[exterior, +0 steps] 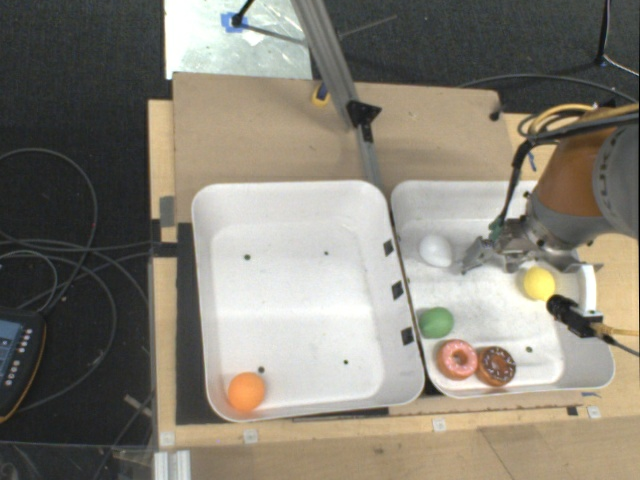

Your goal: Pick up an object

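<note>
Gripper low beside white egg

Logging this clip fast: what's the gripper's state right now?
Gripper: cannot be told whether open or closed; it sits low in the right bin, between the white egg and the yellow ball, with nothing visibly held.

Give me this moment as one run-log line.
gripper: low in right bin, nothing seen held | nearest: white ball | also right: yellow ball, green ball | left bin: orange ball
</note>
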You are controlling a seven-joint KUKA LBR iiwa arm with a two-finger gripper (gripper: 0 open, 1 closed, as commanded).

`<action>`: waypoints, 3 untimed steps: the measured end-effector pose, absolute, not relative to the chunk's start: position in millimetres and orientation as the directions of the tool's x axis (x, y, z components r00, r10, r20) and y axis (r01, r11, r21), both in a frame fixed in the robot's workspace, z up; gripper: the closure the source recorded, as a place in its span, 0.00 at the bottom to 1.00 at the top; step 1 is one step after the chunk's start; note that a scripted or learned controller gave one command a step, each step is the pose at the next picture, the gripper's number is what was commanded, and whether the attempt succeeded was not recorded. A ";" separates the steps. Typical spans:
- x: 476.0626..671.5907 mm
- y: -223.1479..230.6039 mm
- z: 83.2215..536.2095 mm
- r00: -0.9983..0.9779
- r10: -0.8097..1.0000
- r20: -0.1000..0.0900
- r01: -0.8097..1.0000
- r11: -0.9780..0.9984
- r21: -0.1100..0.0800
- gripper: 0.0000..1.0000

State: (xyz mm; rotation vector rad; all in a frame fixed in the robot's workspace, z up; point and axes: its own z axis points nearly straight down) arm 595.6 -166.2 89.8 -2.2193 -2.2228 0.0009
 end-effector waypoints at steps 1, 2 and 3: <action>597.0 -166.7 102.2 -0.002 1.000 -0.001 1.000 0.002 0.004 1.00; 598.6 -163.3 166.5 -0.005 1.000 -0.002 1.000 0.005 0.008 1.00; 597.8 -165.8 211.0 -0.005 1.000 -0.002 1.000 0.005 0.007 1.00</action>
